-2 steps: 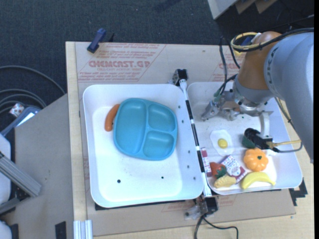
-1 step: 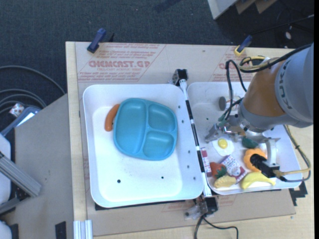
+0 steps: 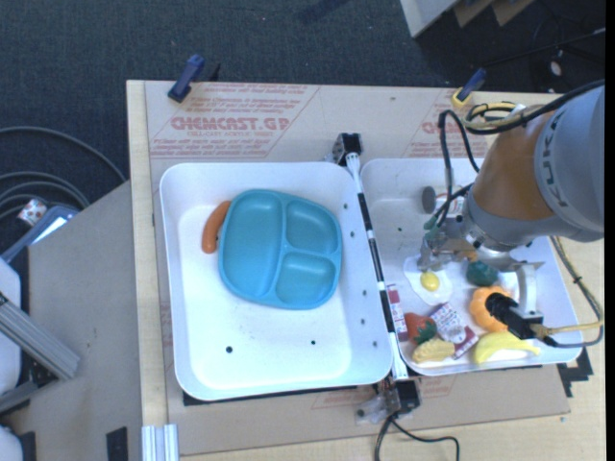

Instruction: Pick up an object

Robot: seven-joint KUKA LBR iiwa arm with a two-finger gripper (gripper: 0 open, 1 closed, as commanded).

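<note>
Gripper point(image 3: 434, 254) low in right bin point(image 3: 394, 185), over fried egg point(image 3: 429, 280); jaw state unreadable. Banana point(image 3: 504, 348) at lower right, long axis left-right, tip right.

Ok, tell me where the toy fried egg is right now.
The toy fried egg lies in the right bin, near its middle, just below the gripper and above the strawberry.

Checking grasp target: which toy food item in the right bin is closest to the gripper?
The fried egg, white with a yellow yolk, lies right under the gripper. The banana, the orange piece and the green piece lie farther off.
</note>
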